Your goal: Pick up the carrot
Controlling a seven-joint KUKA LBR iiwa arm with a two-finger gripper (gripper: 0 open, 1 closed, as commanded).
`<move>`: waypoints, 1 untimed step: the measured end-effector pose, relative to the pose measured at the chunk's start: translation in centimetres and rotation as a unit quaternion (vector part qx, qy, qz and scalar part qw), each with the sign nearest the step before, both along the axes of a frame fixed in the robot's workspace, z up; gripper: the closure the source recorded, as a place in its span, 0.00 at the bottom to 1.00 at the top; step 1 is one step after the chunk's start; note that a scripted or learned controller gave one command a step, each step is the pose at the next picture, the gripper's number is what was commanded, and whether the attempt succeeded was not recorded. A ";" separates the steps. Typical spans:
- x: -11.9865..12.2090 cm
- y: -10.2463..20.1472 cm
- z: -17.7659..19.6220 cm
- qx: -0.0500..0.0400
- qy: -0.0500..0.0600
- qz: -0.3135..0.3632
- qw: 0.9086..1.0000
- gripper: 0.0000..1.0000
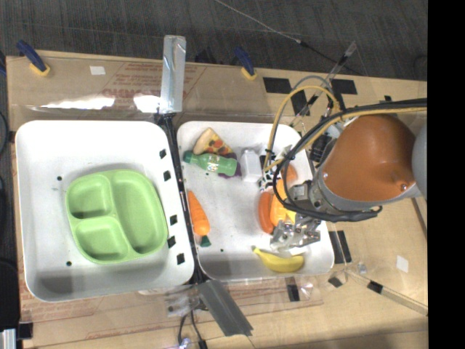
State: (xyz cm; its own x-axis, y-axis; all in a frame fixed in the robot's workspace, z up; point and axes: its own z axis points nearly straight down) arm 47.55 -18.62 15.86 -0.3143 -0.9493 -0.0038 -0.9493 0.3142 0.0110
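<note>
Carrot flat against the left wall of the right bin, green top toward the near edge, untouched. Green bottle and pizza slice up by the far wall. Gripper over at the right side, above the banana and an orange thing; fingers too tangled to tell. Needs a move left across the bin, by the look of it.

Orange carrot with green tip; lime-green plate; yellow banana; green bottle; 2 white bins.
</note>
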 end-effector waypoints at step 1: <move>0.1 2.5 0.2 -0.002 -0.003 0.070 0.998 1.00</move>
